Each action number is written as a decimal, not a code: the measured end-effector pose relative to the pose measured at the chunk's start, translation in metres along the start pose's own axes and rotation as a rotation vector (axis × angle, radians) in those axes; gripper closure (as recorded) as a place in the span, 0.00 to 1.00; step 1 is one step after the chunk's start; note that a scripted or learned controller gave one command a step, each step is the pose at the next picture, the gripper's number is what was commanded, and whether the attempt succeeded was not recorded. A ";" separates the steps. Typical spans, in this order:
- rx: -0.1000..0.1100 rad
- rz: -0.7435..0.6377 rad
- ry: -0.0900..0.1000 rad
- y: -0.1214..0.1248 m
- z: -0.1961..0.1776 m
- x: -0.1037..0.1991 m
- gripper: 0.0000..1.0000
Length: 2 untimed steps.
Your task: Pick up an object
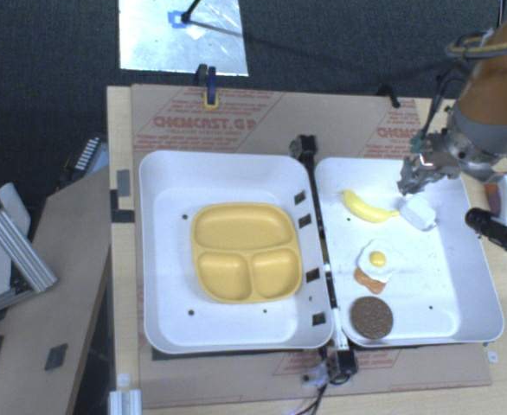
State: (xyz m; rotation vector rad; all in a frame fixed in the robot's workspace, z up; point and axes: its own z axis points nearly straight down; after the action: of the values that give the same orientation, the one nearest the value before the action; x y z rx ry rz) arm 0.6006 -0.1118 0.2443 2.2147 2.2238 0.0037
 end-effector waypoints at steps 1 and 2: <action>0.002 -0.006 0.003 -0.003 -0.002 0.062 1.00; 0.001 -0.006 0.003 -0.003 -0.007 0.116 1.00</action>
State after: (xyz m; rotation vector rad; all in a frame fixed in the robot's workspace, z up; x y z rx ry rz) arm 0.5973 0.0046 0.2509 2.2096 2.2331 0.0050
